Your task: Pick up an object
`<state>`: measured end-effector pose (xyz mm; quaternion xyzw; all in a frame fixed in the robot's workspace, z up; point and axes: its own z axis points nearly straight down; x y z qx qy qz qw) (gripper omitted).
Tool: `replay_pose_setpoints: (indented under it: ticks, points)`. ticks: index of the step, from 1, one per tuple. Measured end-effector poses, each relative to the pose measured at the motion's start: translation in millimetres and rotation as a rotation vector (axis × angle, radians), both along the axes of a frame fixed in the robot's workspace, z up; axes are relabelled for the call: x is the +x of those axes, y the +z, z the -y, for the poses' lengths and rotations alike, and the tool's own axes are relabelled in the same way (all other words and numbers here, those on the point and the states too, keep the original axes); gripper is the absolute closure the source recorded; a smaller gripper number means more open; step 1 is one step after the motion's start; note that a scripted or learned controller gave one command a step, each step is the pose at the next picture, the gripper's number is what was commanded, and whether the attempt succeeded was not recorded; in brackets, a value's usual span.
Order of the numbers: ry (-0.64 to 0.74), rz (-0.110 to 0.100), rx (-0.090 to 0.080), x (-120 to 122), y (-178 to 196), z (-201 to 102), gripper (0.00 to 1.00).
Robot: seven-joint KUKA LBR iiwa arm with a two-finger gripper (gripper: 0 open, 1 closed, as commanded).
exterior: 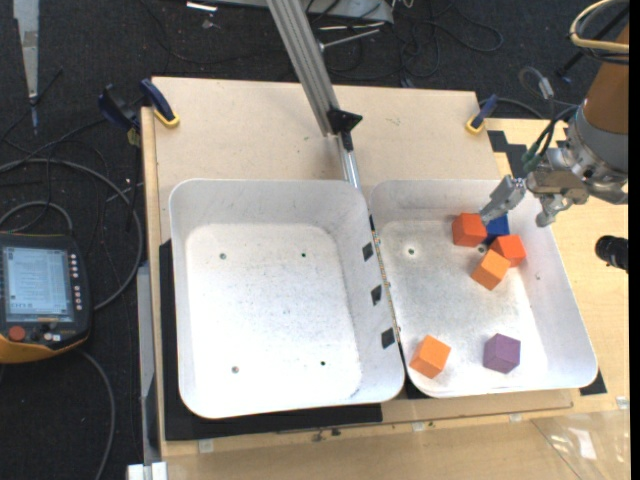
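Since the task names no particular object, you have your pick of the small blocks lying in the right-hand bin, and they look like light, rigid cubes, probably wood or foam, that should neither crush nor deform under a pinch. Your gripper hovers over the bin's upper right corner with its two fingers spread apart and nothing between them, one tip reaching down toward the cluster of blocks near the far wall. That cluster holds a red-orange block, a blue block mostly hidden behind its neighbours, another red-orange block and an orange block; they sit touching or just beside one another, so a finger coming down there may well land on a top face or shove a neighbour instead of slipping alongside. You would likely fare better with a loner: the orange cube near the bin's front left, or the purple cube near its front, each well apart from the others and from the walls. Take any of them across two opposite flat faces, fingers square to those faces, since a diagonal grip on corners would tend to twist the block out. Painted faces may be a little slick, so close fully and centre the block low between the pads.
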<state>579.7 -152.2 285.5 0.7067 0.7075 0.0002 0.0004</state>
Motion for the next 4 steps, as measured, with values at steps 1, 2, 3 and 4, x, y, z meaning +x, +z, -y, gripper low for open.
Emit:
replay_pose_setpoints:
  ticks: [1,2,3,4]
  points:
    - [-0.002,-0.009,0.003,-33.8,-164.3,-18.5,0.00]
    - [0.008,0.003,0.013,53.7,-190.2,-5.3,0.00]
    - [-0.002,-0.017,0.009,71.9,-192.1,20.7,0.00]
    - [-0.002,-0.002,0.001,-17.1,-189.3,-7.9,0.00]
